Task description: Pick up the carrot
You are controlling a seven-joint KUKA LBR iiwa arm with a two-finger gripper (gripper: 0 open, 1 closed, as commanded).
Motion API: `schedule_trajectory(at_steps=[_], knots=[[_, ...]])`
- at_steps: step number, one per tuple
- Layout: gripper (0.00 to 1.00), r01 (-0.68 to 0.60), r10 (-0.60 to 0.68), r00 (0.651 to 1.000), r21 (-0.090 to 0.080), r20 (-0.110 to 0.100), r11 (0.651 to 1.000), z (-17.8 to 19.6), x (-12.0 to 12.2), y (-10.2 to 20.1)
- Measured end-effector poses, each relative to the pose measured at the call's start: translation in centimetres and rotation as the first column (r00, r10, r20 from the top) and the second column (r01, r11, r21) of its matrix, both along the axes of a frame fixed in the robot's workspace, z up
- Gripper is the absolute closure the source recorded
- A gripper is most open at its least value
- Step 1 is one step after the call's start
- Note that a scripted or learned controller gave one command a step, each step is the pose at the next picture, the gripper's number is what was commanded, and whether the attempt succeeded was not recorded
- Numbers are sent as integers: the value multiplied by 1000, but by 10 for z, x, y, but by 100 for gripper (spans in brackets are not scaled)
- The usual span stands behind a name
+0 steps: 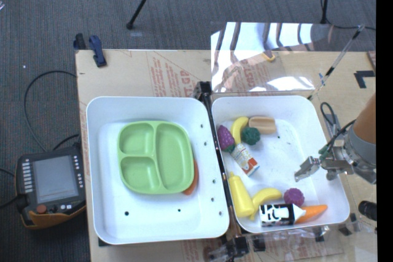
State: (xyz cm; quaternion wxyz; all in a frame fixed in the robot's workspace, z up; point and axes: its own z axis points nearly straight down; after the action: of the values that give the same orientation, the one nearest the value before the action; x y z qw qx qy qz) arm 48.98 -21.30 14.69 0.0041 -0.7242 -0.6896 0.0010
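Overhead, arm (pixel 368 144) above carrot (pixel 314 212).

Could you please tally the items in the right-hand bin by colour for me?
Yellow: 3, banana, banana, mustard bottle
Purple: 2, at and
Orange: 1, carrot
Green: 1, broccoli
Tan: 1, bread roll
White: 2, small bottle, black-and-white carton
Total: 10

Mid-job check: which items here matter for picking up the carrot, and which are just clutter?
Job:
carrot, right bin's front corner
claw

Clutter:
green plate
two bananas
mustard bottle
broccoli
purple grapes
small can
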Motion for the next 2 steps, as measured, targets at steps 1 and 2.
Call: schedule_trajectory(at_steps=[1, 2], knots=[[0, -53, 53, 999, 2, -2, 999, -58, 106, 47], [0, 116, -116, 993, -1, -4, 993, -36, 33, 129]])
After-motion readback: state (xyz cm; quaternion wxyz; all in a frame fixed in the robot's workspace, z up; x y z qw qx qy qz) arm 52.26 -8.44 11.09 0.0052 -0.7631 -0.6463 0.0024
